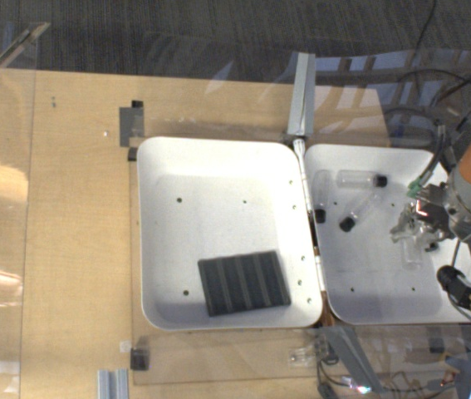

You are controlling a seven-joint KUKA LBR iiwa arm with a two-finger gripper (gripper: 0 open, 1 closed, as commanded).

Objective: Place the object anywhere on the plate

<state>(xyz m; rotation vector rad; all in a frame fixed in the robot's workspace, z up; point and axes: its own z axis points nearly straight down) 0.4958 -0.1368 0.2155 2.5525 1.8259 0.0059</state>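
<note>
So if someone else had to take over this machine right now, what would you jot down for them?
Gripper: low over the right bin, near its right side; whether it holds anything can't be made out.
Things: two clear tube-like objects with dark caps lie in the right bin, one near the top, one just below it, slanted. The dark ridged plate sits in the left bin, at its lower edge.
Done: nothing rests on the plate yet.
Left: get an object between the fingers, carry it across to the left bin, set it on the plate.
</note>
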